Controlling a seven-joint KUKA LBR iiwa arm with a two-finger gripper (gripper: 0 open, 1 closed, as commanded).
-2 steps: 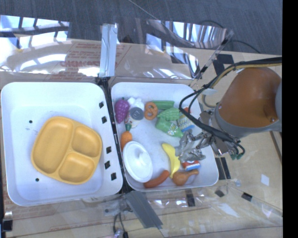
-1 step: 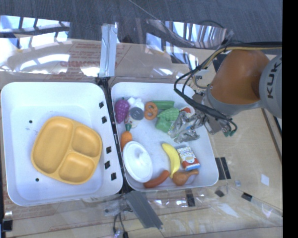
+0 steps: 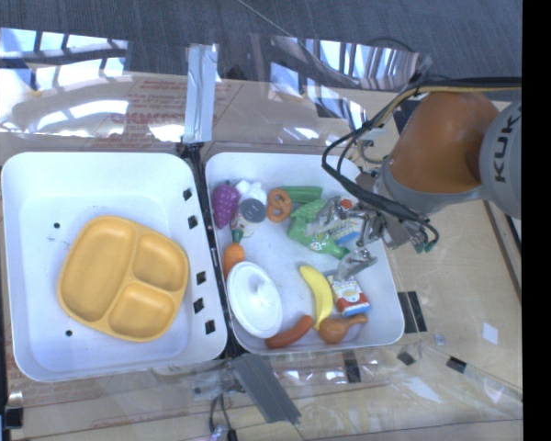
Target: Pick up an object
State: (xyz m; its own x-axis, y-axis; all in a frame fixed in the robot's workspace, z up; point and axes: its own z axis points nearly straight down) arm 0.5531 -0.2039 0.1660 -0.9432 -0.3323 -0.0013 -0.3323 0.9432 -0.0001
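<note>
toys [image 3: 294,246] crowd right bin [image 3: 386,315]; hand [image 3: 342,232] low among them, grip unclear.

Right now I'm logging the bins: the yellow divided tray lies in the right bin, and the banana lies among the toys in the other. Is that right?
Not quite: the camera view shows the yellow divided tray in the left bin; the banana lies among the toys in the other.

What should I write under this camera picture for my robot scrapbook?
Grey robot arm's gripper reaches into the right white bin of toy food, near a yellow banana; a yellow divided plate lies in the left bin.
</note>
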